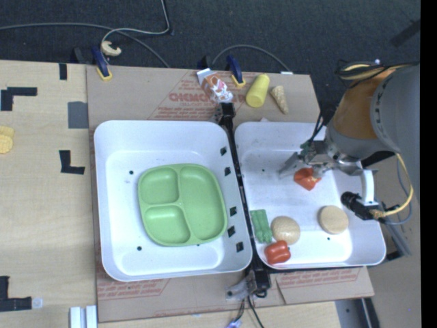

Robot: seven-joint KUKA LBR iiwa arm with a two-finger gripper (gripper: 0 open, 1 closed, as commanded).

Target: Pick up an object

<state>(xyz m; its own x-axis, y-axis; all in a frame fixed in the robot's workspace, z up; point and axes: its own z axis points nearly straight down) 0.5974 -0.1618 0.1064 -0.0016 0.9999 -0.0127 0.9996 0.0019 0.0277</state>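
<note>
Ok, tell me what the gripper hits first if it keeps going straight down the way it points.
Probably the small red object right under the gripper in the right bin; depth is unclear from this view.

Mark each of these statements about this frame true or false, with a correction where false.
1. The green plate lies in the left bin. True.
2. The gripper is over the left bin. False: it is over the right bin, close above a small red object.
3. Two round tan objects lie in the right bin. True: one near its front, another nearer the arm.
4. The yellow object is inside the right bin. False: it lies on the cardboard behind the bins.
5. A green block lies by the right bin's left wall. True.
</note>
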